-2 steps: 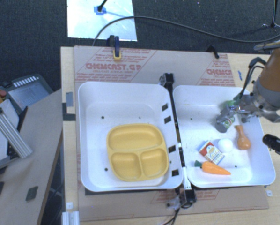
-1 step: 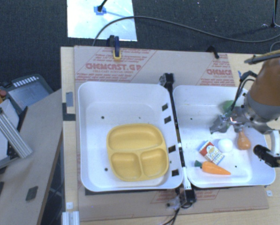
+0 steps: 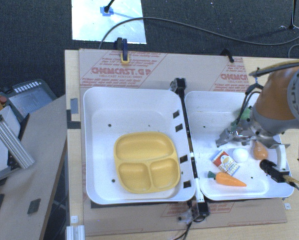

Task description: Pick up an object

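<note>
- Gripper [image 3: 228, 136] low in the right bin [image 3: 209, 109] — fingers' state: cannot tell, nothing visibly held.
- White egg [image 3: 240, 155] just below-right of it; carrot [image 3: 230, 180] further toward the near rim, long axis left-right, tip pointing right.
- Small red-and-white packet [image 3: 224, 162] between egg and carrot, crowding both.
- Yellow divided plate [image 3: 147, 161] in the left bin [image 3: 104, 109], well apart.
- Smooth white floor; tight room near the arm.
</note>
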Motion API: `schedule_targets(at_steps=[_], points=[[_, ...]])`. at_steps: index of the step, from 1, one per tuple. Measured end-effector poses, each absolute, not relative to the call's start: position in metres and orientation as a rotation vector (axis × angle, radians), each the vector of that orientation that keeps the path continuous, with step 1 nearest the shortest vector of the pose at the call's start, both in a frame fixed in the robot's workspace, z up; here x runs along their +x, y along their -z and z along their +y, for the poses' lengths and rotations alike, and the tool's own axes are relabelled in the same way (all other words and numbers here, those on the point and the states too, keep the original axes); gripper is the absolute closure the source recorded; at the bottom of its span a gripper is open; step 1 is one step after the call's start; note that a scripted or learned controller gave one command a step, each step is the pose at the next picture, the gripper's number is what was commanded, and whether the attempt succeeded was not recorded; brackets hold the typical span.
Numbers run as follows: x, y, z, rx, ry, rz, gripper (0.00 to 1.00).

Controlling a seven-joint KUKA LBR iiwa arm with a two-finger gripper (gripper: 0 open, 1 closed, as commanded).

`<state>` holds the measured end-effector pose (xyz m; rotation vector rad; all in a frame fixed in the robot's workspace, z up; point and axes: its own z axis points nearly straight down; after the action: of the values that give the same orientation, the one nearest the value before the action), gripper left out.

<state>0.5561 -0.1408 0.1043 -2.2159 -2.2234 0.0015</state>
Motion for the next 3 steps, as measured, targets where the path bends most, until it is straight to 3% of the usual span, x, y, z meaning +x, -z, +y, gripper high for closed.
schedule_targets(at_steps=[1, 2, 3], points=[[0.557, -0.084, -0.14, -2.22, 0.0, -2.222, 0.0], [0.558, -0.095, -0.141, -2.222, 0.002, -2.224, 1.0], [0.562, -0.139, -0.141, -2.221, 0.005, -2.229, 1.0]])
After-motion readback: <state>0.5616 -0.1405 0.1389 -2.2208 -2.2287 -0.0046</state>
